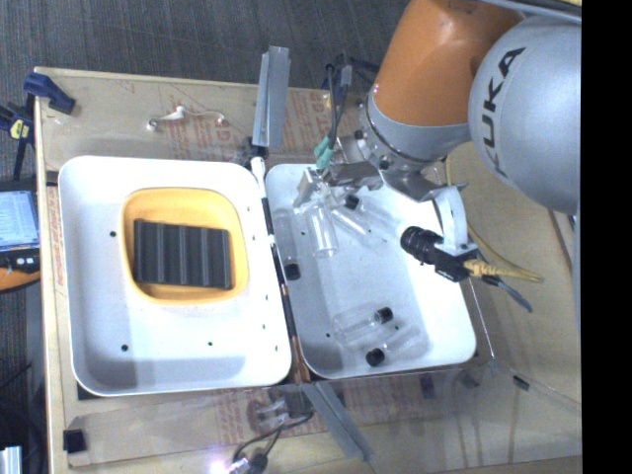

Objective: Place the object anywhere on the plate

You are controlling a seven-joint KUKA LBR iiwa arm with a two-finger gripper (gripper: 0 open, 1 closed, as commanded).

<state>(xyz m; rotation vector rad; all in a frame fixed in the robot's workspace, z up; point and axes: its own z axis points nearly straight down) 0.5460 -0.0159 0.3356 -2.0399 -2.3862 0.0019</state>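
**Tool low over the right bin, plate waiting in the left**

The tool [321,194] hangs at the far left corner of the right bin [449,339], under the orange band of the arm [444,57]; its fingers look clear and glassy against the white floor, so whether they are spread or pressed together cannot be told; nothing can be made out between them. Nearer the camera than the tool, toward the near edge of the same bin, lies what seems to be a transparent object [380,329] with small dark caps, well apart from the tool; its outline is faint and hard to read. To the tool's left, across the rims where the two bins meet, the left bin [89,344] holds the yellow plate [183,205]; a dark ribbed block [183,255] rests on the plate's middle. Both bins sit on the desk [118,107].
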